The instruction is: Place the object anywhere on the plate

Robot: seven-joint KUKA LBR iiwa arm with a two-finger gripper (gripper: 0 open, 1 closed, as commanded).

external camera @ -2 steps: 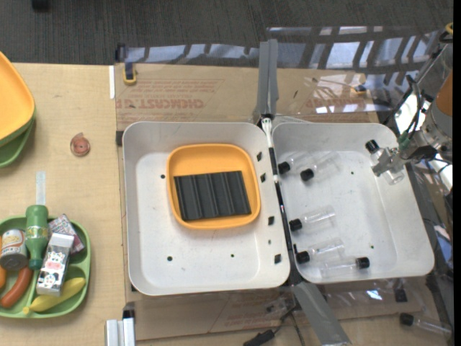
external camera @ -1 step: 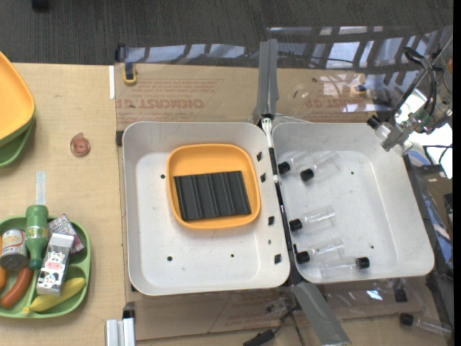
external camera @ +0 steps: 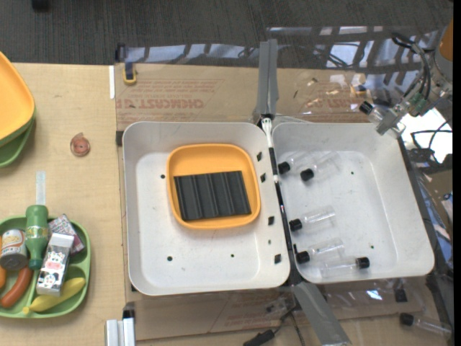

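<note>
In the camera view, the orange plate [external camera: 213,152] is sitting in the left bin [external camera: 209,265], and a dark ribbed slab [external camera: 213,195] is lying flat on the middle of the plate, inside its rim. If this slab is the object of the task, the placing is looking already done. To the right of the plate, in the right bin [external camera: 392,215], several clear vials [external camera: 311,220] with black caps are lying apart from each other. The gripper [external camera: 389,121] is hanging far to the right of the plate and beyond it, over the far corner of the right bin. It is small and blurred there, so I cannot tell how the jaws are standing or whether they are holding anything.

If a vial is the object, I am judging that the arm is preparing for a pick. It should be coming down across the vial's body, not along it, because a round clear tube is rolling easily. Then it should be lowering it onto the slab, so it is not rolling off the plate.
</note>
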